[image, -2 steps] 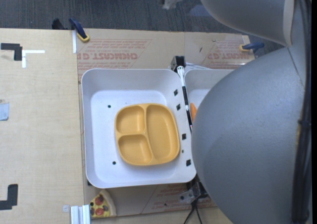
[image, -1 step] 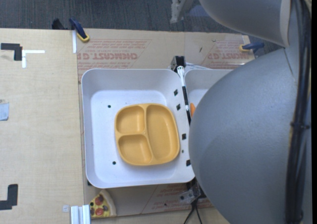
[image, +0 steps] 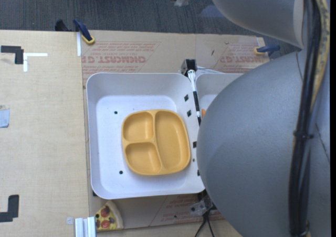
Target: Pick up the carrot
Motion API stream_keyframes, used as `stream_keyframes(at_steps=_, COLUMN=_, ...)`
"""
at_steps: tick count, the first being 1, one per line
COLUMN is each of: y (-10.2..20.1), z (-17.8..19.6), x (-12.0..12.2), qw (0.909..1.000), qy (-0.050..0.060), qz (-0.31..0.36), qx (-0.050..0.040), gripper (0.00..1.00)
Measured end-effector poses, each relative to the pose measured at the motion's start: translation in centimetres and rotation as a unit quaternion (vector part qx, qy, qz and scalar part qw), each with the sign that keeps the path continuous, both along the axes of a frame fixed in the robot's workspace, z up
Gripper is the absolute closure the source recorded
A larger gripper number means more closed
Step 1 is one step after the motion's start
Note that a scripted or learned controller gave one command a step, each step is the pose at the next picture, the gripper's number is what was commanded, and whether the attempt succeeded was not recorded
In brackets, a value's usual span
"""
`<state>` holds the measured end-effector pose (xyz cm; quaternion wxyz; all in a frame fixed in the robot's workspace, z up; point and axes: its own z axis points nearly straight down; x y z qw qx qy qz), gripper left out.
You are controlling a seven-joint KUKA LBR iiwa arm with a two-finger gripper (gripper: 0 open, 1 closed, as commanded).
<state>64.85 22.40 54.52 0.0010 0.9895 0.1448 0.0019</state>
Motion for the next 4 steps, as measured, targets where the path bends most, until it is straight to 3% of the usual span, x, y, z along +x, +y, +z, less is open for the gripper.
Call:
stream_keyframes(at_steps=1, y=0.0, z=0.0, x=0.0, qw=1.0000, qy=0.001, qz=0.000, qx=-0.0002, gripper=0.00)
stream_keyframes(at_steps=2, y=-0.1, z=0.9, x=0.1, qw=1.0000, qy=-0.001, qz=0.000, qx=0.0004, gripper=1.00)
stream_keyframes(at_steps=4, y=0.0, z=2.2, x=0.3, qw=1.0000, qy=0.000, qz=0.004, qx=-0.0008, gripper=1.00)
